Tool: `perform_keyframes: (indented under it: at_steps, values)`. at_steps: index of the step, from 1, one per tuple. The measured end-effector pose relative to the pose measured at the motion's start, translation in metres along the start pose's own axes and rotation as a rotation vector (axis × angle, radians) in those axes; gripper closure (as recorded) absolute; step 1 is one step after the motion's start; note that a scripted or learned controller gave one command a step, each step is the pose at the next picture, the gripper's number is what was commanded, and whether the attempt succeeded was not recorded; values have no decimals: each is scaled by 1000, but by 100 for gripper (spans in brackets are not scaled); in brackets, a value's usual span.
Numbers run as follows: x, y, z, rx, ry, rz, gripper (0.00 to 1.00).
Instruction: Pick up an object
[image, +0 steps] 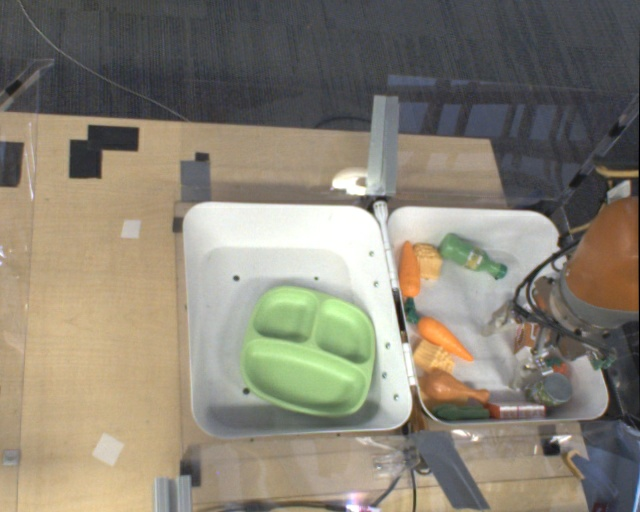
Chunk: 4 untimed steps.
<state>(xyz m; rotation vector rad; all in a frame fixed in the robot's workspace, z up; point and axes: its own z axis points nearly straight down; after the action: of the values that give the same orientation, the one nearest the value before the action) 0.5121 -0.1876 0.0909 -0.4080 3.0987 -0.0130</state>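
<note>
Nearest the lens, along the right bin's (470, 222) 6 o'clock wall, lie a dark green-and-red piece (462, 410) and a brown drumstick-like toy (447, 386). At the bin's 4 o'clock corner the claw (545, 365) hangs low; whether it is released or clenched cannot be told amid the clutter of its parts. Likely targets sit toward its 9 o'clock: an orange carrot (443, 338), with a second carrot (409, 268) and a green bottle (472, 255) near 11 o'clock. A clean grasp probably needs centring over one toy, away from the wall. The left bin (215, 300) holds a green tray (310, 350).
</note>
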Motion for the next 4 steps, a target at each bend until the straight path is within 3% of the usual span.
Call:
perform_keyframes:
  at_steps: [1,2,3,4]
  values:
    - [-6,51,-1,0,-5,-198,0]
    - [-25,90,-2,5,-6,-215,0]
    - [-14,79,-2,5,-11,-790,0]
    - [-8,93,-4,11,-8,-780,0]
